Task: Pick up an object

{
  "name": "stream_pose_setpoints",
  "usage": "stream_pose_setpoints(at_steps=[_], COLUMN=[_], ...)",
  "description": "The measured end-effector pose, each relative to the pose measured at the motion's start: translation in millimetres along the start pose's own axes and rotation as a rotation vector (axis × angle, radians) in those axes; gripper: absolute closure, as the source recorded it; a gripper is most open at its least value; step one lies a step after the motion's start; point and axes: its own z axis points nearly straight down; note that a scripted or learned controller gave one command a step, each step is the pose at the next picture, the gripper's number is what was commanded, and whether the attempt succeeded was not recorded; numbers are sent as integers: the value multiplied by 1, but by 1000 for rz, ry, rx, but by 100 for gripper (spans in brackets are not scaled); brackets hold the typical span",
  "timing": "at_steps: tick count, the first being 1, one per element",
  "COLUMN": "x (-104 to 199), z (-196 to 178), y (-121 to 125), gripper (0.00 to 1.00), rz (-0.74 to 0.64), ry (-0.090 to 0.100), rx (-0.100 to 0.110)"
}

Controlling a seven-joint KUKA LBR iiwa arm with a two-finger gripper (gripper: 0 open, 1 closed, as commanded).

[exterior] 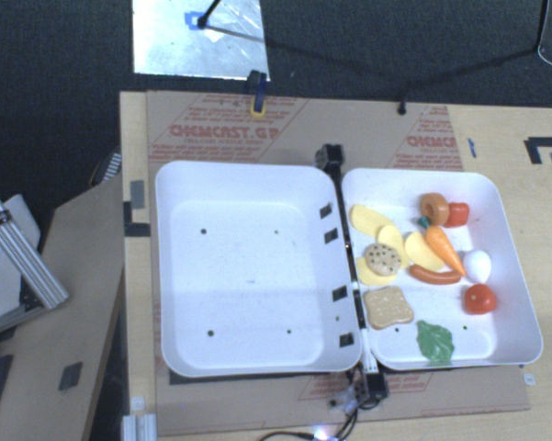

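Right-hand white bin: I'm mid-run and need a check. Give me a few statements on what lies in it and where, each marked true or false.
1. The green leafy toy lettuce lies in the right-hand white bin. True.
2. The slice of tan toy bread lies in the left-hand white bin. False: it lies in the right-hand bin, near the divider.
3. The white toy egg lies just above the round red toy tomato in the camera view. True.
4. The orange toy carrot stands upright on its tip. False: it lies flat, slanting across the bin floor.
5. The round chocolate-chip toy cookie rests among yellow toy slices. True.
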Motion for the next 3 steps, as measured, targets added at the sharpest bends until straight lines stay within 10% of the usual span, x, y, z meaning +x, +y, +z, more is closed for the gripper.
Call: stream_pose_setpoints(at_steps=[3], x=[29], z=[0], y=[0], gripper=[100], rz=[-1], ry=[0], rx=[0])
